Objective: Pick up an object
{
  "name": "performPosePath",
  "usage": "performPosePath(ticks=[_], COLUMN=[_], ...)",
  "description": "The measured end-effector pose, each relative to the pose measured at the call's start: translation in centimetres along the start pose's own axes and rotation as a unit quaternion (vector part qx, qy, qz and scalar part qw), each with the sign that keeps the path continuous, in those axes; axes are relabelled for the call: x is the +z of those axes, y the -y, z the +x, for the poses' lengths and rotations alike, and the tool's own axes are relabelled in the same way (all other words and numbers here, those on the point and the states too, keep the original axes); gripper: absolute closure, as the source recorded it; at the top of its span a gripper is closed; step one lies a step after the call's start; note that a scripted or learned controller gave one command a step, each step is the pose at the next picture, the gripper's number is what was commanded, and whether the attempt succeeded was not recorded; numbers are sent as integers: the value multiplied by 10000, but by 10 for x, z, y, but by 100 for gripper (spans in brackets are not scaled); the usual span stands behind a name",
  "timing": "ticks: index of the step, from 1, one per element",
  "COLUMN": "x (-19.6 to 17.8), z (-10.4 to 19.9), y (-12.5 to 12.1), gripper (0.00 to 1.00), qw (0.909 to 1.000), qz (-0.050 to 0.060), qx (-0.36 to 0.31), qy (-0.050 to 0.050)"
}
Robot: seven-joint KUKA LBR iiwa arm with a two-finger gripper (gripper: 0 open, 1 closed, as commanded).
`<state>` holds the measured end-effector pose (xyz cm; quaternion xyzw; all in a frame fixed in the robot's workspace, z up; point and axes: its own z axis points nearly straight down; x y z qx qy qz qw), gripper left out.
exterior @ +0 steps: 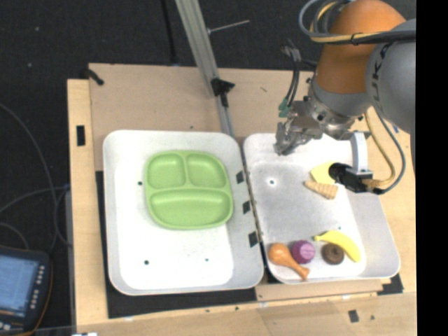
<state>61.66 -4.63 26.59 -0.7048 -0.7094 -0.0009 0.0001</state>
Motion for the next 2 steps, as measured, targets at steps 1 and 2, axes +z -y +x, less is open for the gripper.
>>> performPosePath(ticks=[1, 2], x=[8, 12], z=[59, 100], y=[17, 44], gripper=[100, 100], qw=[10000, 10000], qz=[7, 10], qx=[-5, 2], qy=[0, 4])
